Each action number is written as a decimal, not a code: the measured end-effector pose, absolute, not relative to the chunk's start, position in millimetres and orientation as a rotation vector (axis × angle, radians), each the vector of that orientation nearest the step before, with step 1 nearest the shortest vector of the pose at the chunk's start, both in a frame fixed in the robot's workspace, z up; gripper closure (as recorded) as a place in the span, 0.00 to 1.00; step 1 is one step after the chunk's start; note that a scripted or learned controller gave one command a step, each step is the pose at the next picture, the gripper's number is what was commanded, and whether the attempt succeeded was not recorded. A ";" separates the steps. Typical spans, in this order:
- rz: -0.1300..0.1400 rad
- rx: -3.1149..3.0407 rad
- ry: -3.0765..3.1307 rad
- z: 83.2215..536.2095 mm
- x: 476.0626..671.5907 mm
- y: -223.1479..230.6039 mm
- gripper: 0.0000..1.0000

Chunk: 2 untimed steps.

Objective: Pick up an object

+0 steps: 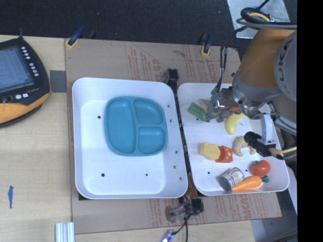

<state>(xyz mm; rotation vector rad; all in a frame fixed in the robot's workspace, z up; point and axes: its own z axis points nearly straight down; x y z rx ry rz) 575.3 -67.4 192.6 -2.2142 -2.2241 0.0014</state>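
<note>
The carrot [248,184] and can [231,178] lie well below the pincer [220,111], which hangs low just right of the green piece [197,111] and left of the banana [231,123], gripping nothing visibly; its opening I cannot tell, so the pick remains undone.

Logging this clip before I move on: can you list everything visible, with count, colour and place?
Shallow bins: 2, white, side by side on the bench.
Divided plastic plate: 1, teal, in the left bin.
Green toy vegetable: 1, right bin, far left part.
Toy banana: 1, yellow, right bin.
Toy fries in red carton: 1, yellow and red, right bin centre.
Toy tomato: 1, red, right bin near corner.
Toy carrot: 1, orange, near edge.
Small tin can: 1, beside the carrot.
Teach pendant: 1, orange and black, bench left.
Gripper: 1, grey, low over the right bin.
</note>
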 end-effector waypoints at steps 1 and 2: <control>0.003 -2.218 -2.223 228.7 562.4 -83.2 1.00; 0.003 -2.217 -2.222 255.0 486.5 -81.3 1.00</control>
